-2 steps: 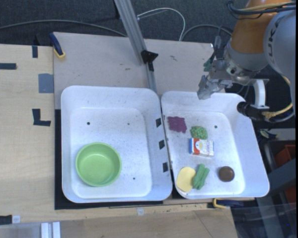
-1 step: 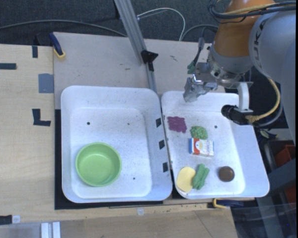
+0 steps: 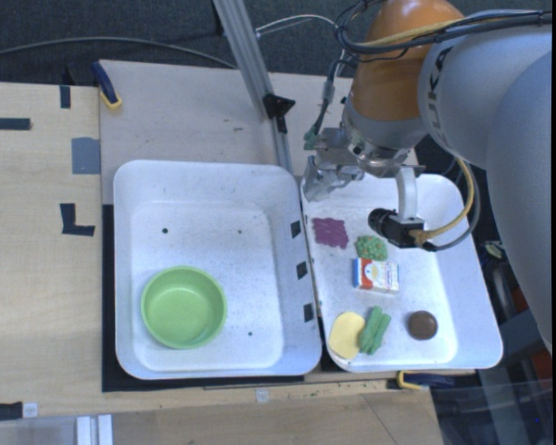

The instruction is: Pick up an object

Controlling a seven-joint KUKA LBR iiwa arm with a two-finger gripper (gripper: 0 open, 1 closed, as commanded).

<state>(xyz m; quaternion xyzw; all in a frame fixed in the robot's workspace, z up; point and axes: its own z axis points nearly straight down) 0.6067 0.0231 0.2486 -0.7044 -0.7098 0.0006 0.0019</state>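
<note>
My gripper (image 3: 321, 184) hangs over the far left corner of the right bin (image 3: 463, 332), just above and left of a purple grape bunch (image 3: 331, 232). Nothing shows between its fingers. Below the grapes lie a small green broccoli piece (image 3: 372, 247), a white and orange carton (image 3: 375, 274), a yellow piece (image 3: 347, 335), a green pod (image 3: 374, 330) and a brown ball (image 3: 422, 324). The arm's grey body and orange band cover the bin's far right part.
The left bin (image 3: 204, 193) holds a green bowl (image 3: 183, 307) near its front left. A grey metal pole (image 3: 250, 54) slants up from between the bins. A black cable part (image 3: 394, 227) dangles beside the broccoli.
</note>
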